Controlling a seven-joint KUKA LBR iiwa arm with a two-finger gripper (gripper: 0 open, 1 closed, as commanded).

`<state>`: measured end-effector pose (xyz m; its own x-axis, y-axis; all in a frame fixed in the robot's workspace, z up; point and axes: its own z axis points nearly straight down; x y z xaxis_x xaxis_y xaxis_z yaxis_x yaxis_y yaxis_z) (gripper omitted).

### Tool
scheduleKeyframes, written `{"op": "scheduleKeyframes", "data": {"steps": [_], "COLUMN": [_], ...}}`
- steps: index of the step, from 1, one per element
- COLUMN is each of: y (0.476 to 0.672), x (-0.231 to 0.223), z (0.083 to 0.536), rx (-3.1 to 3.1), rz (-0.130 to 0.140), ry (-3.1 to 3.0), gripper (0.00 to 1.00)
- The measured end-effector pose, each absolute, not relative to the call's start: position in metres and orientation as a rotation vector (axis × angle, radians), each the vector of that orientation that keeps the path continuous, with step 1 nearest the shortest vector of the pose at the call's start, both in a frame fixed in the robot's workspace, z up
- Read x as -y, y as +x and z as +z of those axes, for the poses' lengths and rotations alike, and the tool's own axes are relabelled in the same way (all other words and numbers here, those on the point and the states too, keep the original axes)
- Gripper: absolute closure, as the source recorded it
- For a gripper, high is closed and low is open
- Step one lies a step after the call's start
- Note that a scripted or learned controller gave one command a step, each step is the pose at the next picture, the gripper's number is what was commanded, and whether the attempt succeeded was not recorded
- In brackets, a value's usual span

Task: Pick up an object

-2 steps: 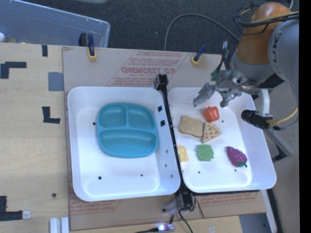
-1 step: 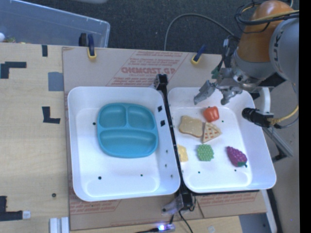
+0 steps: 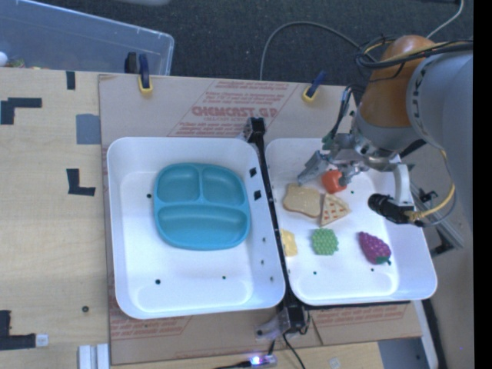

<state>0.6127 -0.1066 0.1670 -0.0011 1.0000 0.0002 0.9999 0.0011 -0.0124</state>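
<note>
- White plastic forms the two shallow bins set side by side on a cardboard sheet; the left bin carries a blue divided plate lying flat near its middle.
- Toy food is scattered over the right bin.
- A small red-orange piece sits in the upper middle of that bin, directly under the gripper.
- The grey arm reaches in from the right, its orange band above the wrist, the gripper lowered onto the red-orange piece.
- The fingers appear to straddle the piece, one dark finger slanting out to its left, yet I cannot tell whether they are apart or clamped on it.
- A tan bread-like slice lies just below and left of the red piece, touching a wedge-shaped pizza slice on its right.
- A yellow piece rests against the bin's left wall.
- A green bumpy piece lies below the wedge, and a bunch of purple grapes sits to its right, apart from it.
</note>
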Motion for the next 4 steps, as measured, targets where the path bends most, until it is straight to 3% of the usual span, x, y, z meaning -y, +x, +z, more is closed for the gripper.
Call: {"op": "scheduleKeyframes", "data": {"steps": [1,2,3,4], "y": [0.600,0.604,0.607,0.610], "x": [0.107,0.110,0.116,0.119], "z": [0.109,0.087,0.102,0.141], "rx": [2.216,2.229,2.237,2.222], "rz": [0.014,0.000,-0.001,0.003], "ry": [-2.213,-2.229,-2.241,-2.218], "gripper": [0.00,0.00,1.00,1.00]}}
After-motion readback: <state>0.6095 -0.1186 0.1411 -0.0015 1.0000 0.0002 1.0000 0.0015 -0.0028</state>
